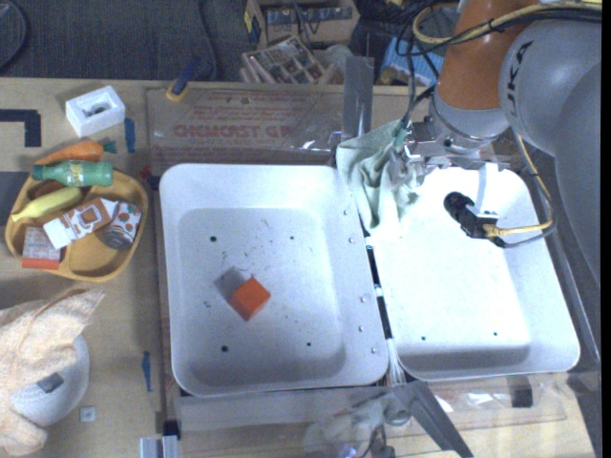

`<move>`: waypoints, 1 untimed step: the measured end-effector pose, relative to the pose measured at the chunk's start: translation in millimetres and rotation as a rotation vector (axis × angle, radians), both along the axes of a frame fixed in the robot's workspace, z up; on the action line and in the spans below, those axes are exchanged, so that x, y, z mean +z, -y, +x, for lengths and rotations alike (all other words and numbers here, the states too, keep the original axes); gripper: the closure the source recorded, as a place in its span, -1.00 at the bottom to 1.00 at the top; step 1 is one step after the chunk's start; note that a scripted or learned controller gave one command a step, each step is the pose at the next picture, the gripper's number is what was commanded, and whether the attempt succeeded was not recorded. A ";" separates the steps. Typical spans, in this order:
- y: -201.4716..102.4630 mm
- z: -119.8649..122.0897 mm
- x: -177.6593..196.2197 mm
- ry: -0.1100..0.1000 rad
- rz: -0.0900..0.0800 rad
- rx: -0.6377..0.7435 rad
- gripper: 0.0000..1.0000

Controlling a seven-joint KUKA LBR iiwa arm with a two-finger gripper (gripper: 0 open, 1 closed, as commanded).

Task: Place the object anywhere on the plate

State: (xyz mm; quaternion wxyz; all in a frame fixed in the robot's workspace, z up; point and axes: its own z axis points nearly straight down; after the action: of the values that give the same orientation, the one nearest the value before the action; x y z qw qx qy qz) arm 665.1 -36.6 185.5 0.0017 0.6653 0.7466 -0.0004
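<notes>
An orange cube (pixel 252 298) lies in the left bin (pixel 191 198), slightly left of its middle, with a grey shadow patch beside it. My gripper (pixel 410 160) hangs over the far left corner of the right bin (pixel 535 342), below the orange wrist band. A pale green cloth (pixel 380 175) is bunched right against the gripper and drapes over the divide between the two bins. The cloth and the wrist hide the gripper's tips. The cube is far from the gripper, down and to the left.
A black part on a yellow cable (pixel 468 213) hangs over the right bin near the gripper. A tan bowl of toy food (pixel 72 222) sits left of the bins, with a white box (pixel 95 110) behind it and a peach cloth (pixel 48 351) in front.
</notes>
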 end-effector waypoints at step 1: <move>-0.1 0.9 39.8 0.001 0.001 0.001 1.00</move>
State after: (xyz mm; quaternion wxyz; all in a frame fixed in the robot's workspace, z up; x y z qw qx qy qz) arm 665.9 -36.4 225.3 0.0017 0.6648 0.7470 0.0005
